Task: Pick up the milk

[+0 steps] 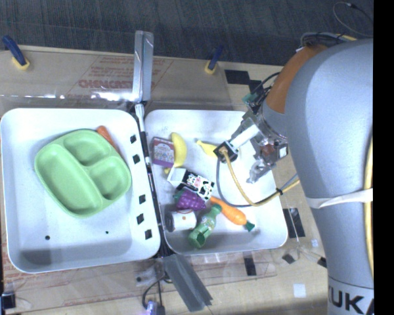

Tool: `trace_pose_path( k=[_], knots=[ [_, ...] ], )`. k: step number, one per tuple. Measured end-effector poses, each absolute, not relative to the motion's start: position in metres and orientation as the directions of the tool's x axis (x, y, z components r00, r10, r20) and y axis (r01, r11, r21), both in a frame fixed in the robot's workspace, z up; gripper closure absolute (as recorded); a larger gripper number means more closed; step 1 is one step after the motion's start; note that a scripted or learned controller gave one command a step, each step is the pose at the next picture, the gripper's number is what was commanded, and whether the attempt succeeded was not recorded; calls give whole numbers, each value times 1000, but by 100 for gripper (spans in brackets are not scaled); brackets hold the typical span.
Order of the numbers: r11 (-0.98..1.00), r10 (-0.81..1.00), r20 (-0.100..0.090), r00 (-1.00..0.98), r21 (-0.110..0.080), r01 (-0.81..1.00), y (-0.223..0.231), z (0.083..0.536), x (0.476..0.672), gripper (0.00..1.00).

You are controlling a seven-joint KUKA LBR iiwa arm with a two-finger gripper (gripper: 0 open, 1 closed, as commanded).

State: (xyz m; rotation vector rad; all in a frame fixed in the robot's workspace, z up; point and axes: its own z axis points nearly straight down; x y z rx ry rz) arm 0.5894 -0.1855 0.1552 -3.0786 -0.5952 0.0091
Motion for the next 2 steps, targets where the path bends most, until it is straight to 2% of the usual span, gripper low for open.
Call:
trace_pose_path(
  k=[1,2],
  knots=[
    [-954,300,-3,954,-4,300,-141,196,592,0],
    [-951,310,-8,951,-8,310,-139,204,592,100]
  ],
)
